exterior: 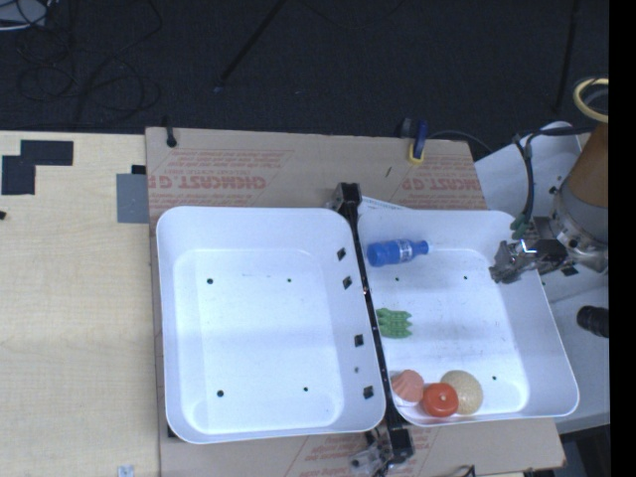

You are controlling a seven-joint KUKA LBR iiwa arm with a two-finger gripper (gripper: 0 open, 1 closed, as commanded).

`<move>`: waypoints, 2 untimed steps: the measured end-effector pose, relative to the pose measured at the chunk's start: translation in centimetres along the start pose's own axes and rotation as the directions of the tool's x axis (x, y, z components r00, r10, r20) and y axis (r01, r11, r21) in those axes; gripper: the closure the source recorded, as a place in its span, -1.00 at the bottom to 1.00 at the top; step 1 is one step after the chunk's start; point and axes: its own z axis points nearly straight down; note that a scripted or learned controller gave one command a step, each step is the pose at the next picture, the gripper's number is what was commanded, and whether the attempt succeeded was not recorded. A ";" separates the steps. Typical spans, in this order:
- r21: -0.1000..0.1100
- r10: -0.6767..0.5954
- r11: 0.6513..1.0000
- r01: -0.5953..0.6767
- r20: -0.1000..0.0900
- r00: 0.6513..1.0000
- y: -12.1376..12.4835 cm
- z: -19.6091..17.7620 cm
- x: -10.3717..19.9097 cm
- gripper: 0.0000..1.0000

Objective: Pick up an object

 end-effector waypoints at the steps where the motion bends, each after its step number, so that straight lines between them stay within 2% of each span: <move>1: 0.005 -0.004 1.000 0.004 -0.001 1.000 6.0 8.8 -3.9 1.00; 2: 0.003 -0.005 1.000 0.005 -0.001 1.000 6.0 7.2 -3.8 1.00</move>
